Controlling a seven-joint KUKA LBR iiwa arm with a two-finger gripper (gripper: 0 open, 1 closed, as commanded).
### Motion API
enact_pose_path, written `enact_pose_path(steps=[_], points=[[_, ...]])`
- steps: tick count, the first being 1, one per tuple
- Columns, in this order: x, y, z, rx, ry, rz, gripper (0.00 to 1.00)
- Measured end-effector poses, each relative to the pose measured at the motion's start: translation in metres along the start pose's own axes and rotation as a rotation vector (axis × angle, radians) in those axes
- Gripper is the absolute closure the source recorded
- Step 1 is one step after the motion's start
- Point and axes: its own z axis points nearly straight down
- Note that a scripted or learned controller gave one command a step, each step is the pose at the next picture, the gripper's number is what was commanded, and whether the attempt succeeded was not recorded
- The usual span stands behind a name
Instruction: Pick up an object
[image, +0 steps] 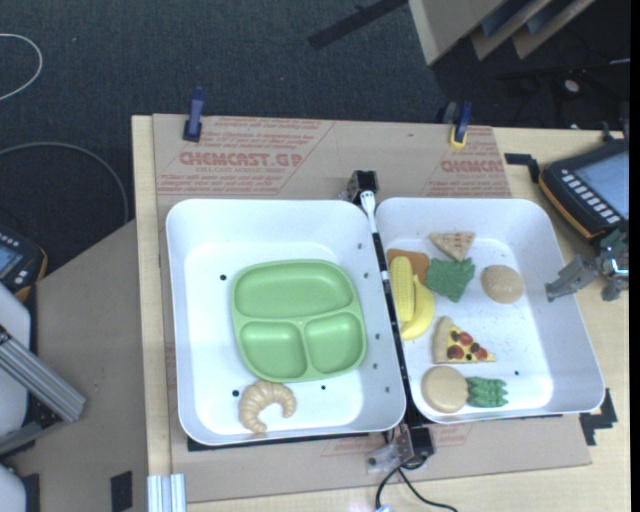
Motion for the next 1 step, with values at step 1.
enact_pose_path(steps=[1], points=[[0.1466,0.0216,-0.1216,-0.017,0.004,-0.019,0.0]])
